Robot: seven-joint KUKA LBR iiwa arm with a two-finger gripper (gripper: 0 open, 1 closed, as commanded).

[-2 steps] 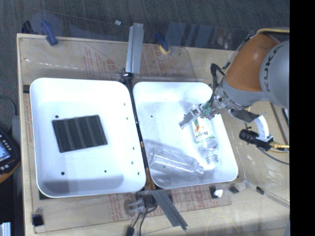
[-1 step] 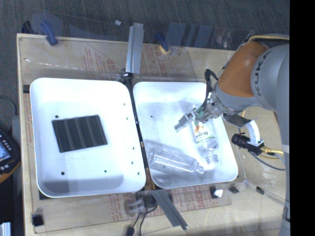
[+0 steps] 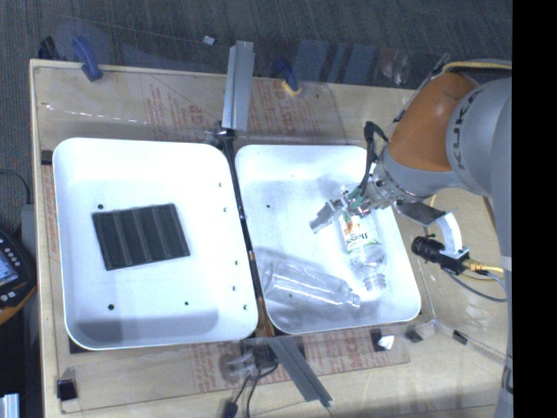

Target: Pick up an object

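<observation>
Over right bin (image 3: 261, 168): gripper (image 3: 335, 212) poised above floor, finger state cannot tell, nothing visibly held. Small bottle (image 3: 361, 249) lies just beside, toward near-right corner, long axis running away from gripper. Clear bottle (image 3: 309, 284) nearer front wall.

I'm looking down on a pale wooden bench (image 3: 130, 94) under even light, dark grey carpet (image 3: 218, 7) beyond its far edge, blue clamps (image 3: 87, 57) up there, well left of the tool.
</observation>
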